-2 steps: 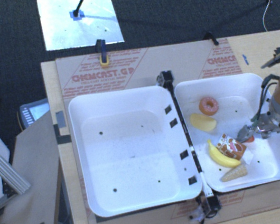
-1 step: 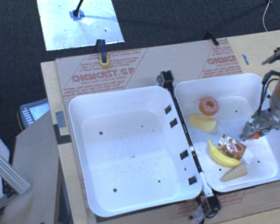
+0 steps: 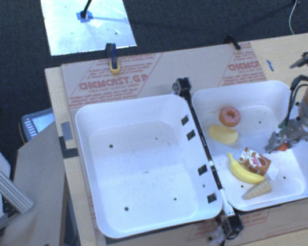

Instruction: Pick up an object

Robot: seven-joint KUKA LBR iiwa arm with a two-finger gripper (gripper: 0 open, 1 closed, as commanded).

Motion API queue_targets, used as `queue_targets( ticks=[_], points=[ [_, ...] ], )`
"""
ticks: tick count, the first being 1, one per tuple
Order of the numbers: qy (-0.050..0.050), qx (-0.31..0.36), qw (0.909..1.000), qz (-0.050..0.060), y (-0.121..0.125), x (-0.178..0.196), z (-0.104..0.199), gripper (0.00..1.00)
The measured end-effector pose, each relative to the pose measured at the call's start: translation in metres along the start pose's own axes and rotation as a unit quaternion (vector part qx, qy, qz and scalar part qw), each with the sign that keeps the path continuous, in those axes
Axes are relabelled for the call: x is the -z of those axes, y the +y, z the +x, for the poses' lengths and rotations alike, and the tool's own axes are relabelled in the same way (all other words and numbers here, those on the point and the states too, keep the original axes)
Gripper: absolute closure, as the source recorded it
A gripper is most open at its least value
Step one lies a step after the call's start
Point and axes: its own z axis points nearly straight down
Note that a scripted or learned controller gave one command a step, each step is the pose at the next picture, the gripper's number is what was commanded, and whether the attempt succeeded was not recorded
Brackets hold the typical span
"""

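Right bin (image 3: 272,88), near to far: one ice-cream cone (image 3: 257,190) lying on its side near the front wall; just beyond it one banana (image 3: 244,171), curved, and one small red-and-white packet (image 3: 254,161) resting against or over the banana's upper side; then one pale yellow lemon-like piece (image 3: 224,133); farthest, one pink donut (image 3: 229,116). All five look like light toy food, probably hard, smooth plastic, so slippery rather than fragile. The banana would best be taken across its narrow middle; the cone across its thick end, since the taper would squirt out of a pinch; the donut across the ring; the packet looks flat and awkward. The lemon-like piece sits clear of its neighbours and seems the easiest pick. Gripper (image 3: 280,142) is low in the right bin, right of the packet and apart from it; something small and red shows at its tip, too small to identify, and whether the gripper is spread or pinched cannot be told. Left bin (image 3: 131,109): one, beside the right bin on the desk (image 3: 208,63).
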Motion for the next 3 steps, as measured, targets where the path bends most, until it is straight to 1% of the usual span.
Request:
queue_targets(
  ticks=[1, 2, 3],
  points=[
    [0.000, 0.000, 1.0000, 0.001, -0.029, 0.012, 0.000, 1.00],
    [0.000, 0.002, 1.0000, -0.001, -0.031, -0.002, 0.000, 1.00],
    [0.001, 0.001, 1.0000, 0.000, -0.028, -0.021, 0.000, 1.00]
  ],
)
